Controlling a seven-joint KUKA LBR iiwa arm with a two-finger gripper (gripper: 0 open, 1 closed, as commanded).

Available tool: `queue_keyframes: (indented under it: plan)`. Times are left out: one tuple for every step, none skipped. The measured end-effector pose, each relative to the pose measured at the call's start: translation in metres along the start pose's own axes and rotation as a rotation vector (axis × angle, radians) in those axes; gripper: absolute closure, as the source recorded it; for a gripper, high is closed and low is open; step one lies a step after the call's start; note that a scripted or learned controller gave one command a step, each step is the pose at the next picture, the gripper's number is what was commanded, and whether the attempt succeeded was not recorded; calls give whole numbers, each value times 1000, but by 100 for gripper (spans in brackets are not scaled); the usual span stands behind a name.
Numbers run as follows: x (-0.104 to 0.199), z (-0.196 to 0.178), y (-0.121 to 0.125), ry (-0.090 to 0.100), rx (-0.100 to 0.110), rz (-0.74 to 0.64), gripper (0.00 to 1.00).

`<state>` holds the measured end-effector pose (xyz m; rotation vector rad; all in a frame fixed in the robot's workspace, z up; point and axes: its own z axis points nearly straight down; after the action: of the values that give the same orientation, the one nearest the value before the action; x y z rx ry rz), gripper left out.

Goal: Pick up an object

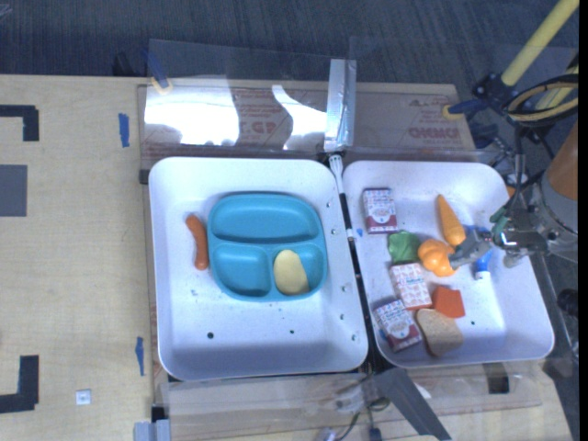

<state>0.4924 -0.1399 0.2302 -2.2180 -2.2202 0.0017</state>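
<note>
Hovering gripper (480, 249) near right bin's (524, 338) right edge | finger spread: cannot tell | low beside orange toy (435, 257), apparently lining up a grasp | nothing held

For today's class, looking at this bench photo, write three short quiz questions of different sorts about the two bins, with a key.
1. True or false: the yellow potato-like item lies in a compartment of the blue tray.
2. Which bin holds the blue tray? A) left bin B) right bin
3. Fill in: the sausage lies to the ____ of the blue tray in the view.

Key
1. True; it is in the lower right compartment.
2. A; the right bin holds the carrot, the small cartons and the gripper.
3. Left.
</note>
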Motion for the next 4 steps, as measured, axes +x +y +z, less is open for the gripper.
queue_keyframes:
  plan:
    - [1, 35, -13, 0, -1, -262, 0]
    - [-6, 129, 67, -9, -19, -346, 0]
    - [15, 135, 73, -16, -23, -739, 0]
    - [17, 123, 74, -13, -27, -738, 100]
